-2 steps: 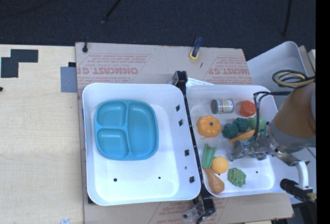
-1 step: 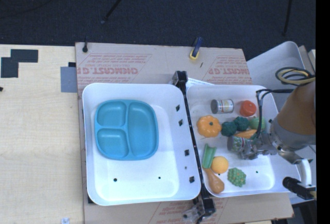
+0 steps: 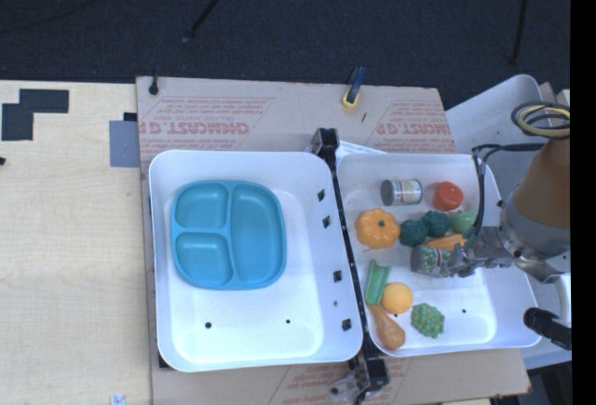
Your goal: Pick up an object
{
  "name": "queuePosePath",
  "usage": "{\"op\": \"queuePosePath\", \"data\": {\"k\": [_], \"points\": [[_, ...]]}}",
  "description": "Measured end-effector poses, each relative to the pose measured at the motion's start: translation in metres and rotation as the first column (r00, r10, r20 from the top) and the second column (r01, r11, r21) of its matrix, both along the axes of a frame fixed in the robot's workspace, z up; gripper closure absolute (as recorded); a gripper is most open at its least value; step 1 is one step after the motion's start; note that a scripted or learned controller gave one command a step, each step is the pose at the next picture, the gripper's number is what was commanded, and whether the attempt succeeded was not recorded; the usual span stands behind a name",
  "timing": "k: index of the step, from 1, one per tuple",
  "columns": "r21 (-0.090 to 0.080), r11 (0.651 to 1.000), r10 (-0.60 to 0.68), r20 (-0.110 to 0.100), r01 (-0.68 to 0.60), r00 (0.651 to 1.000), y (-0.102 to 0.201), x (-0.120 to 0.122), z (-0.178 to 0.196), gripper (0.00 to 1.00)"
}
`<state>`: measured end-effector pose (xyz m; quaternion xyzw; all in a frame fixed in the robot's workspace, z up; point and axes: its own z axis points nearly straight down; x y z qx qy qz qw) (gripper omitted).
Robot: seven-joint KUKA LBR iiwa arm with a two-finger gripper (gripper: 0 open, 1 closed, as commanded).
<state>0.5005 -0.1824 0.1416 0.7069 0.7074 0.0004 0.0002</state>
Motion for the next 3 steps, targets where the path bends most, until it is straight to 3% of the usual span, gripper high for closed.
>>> {"op": "queuePosePath", "data": {"k": [1,2,3], "points": [[-0.001,1.0,-0.001,0.001,0.001,1.0,-0.011,-0.002,0.055,1.0],[-0.001,1.0,0.0,0.0,0.0,1.0,-0.012,-0.001,0.088,1.0],[0.002,1.0,0.003,-0.003,-0.003,1.0,0.031,0.006,0.09,1.0]]}}
